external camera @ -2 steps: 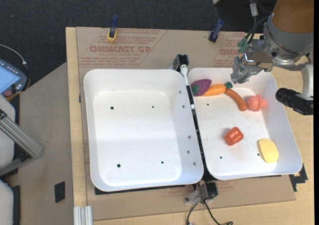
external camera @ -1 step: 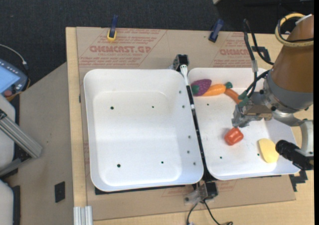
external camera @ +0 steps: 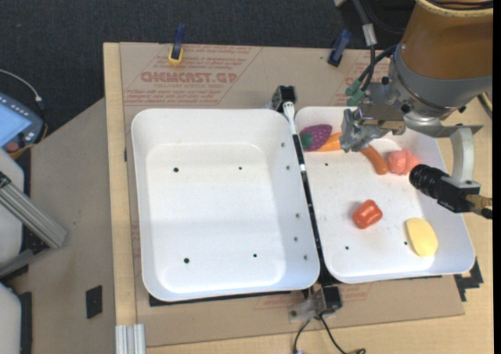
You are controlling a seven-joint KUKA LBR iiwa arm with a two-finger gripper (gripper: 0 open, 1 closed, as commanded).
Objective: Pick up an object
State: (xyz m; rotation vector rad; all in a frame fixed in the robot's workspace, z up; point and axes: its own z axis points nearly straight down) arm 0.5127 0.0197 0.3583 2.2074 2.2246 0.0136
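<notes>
A big brown board [external camera: 196, 70] is covering the bench and carrying 2 white bins, the left bin [external camera: 215, 204] and the right bin [external camera: 391, 254], sitting side by side and touching. 2 blue clamps [external camera: 178, 41] are gripping its far edge.

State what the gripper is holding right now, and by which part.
It cannot be told. The gripper sits low in the right white bin, among the purple toy and orange carrot-shaped toy, but no grasp is visible.
</notes>
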